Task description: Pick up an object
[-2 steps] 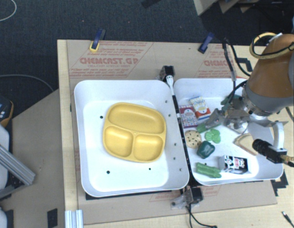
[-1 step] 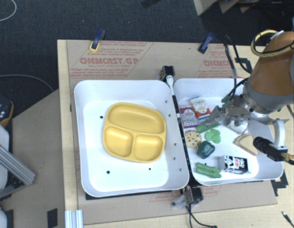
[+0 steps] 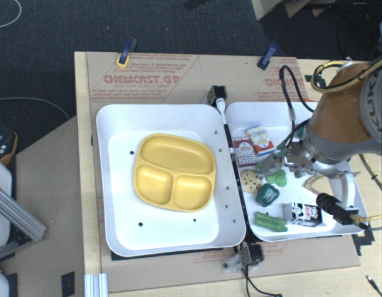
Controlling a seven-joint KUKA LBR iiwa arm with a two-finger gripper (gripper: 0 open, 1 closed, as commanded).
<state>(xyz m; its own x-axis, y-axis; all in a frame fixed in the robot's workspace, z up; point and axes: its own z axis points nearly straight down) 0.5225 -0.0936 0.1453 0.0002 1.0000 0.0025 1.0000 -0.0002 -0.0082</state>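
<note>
My gripper (image 3: pixel 272 164) hangs low over the middle of the right bin (image 3: pixel 345 231), reached in from the right under the grey and orange arm (image 3: pixel 342 113). Right below it lies a light green piece (image 3: pixel 278 179), and a dark green piece (image 3: pixel 267 194) sits just in front of that. A red and white packet (image 3: pixel 243 151) and a small carton (image 3: pixel 258 136) lie to its left and back. A round cookie (image 3: pixel 248 179), a long green pickle-like piece (image 3: pixel 270 221) and a black and white packet (image 3: pixel 306 212) rest nearer the front.
The left bin (image 3: pixel 117 166) holds a yellow divided plate (image 3: pixel 174 171). A pale curved item (image 3: pixel 314 182) lies partly under the arm. Black cables (image 3: pixel 288 98) loop over the right bin's back edge. Clamps (image 3: pixel 125 53) hold the bench board.
</note>
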